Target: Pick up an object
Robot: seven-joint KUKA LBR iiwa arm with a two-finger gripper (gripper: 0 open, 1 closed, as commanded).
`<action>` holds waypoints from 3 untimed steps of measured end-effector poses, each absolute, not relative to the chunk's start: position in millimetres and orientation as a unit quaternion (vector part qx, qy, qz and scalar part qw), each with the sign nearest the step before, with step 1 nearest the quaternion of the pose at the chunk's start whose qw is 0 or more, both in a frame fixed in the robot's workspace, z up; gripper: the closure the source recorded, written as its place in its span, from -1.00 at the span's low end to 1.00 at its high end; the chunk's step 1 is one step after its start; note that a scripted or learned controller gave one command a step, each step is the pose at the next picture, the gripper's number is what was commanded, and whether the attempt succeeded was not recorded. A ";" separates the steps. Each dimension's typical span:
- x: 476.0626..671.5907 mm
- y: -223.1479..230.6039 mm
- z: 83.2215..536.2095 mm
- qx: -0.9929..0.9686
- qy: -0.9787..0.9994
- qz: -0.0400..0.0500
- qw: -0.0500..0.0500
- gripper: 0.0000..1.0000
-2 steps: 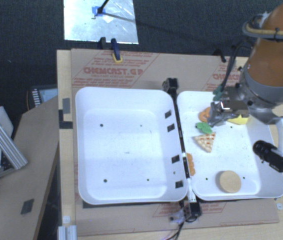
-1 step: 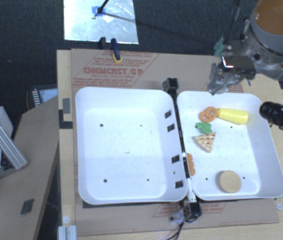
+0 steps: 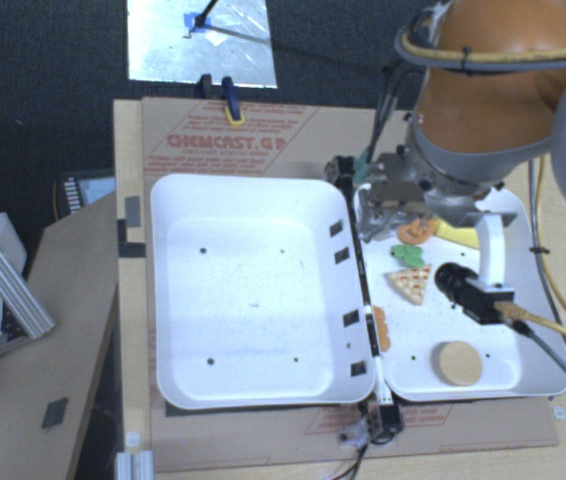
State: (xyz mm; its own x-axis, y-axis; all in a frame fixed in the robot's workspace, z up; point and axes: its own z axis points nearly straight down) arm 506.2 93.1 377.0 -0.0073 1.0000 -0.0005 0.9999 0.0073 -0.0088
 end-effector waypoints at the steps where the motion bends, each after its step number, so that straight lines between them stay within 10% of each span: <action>1: 486.0 147.5 476.2 -0.703 -0.711 -0.006 -0.002 1.00; 3: 492.4 204.3 505.1 -0.704 -0.710 -0.003 0.000 1.00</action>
